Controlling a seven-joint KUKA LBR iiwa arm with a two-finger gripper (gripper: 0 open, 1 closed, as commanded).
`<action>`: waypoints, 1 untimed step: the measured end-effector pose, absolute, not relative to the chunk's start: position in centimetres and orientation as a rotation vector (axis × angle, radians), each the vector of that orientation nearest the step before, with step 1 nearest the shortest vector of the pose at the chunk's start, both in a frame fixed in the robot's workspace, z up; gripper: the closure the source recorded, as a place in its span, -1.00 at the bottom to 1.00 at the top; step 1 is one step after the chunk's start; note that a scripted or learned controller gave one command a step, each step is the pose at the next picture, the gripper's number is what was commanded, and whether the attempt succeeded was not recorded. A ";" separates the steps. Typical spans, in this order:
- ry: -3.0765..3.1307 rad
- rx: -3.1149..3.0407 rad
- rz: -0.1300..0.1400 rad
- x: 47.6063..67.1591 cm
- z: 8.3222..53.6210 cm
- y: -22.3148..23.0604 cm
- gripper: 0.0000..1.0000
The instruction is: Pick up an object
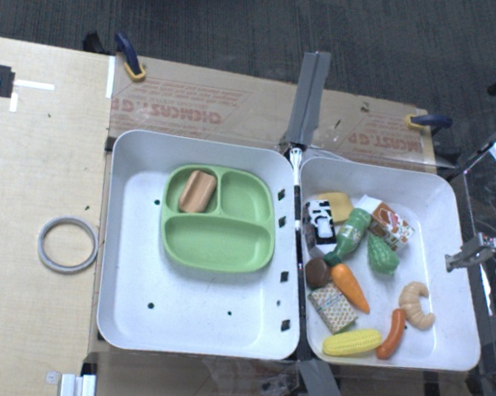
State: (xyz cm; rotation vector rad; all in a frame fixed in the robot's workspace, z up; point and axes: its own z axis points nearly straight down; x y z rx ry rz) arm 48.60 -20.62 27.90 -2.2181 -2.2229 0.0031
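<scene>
Cardboard (242, 109) behind the bins carries mirrored red print, unreadable. Left bin (124, 294): green divided plate (217, 243) with a bread roll (198, 191) in its upper-left section. Right bin (454, 295): toy corn cob (351, 342), carrot (351, 287), shrimp (417, 305), green bottle (350, 234). My gripper's state: cannot tell.

A small metallic part of the gripper (471, 256) is seen at the view's right side; its fingers cannot be made out.

Mirrored, partly legible "CHEMICAL GUYS" on cardboard (183, 106)
</scene>
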 end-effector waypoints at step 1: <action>-2.247 -2.191 0.002 47.7 10.4 -18.4 -1.00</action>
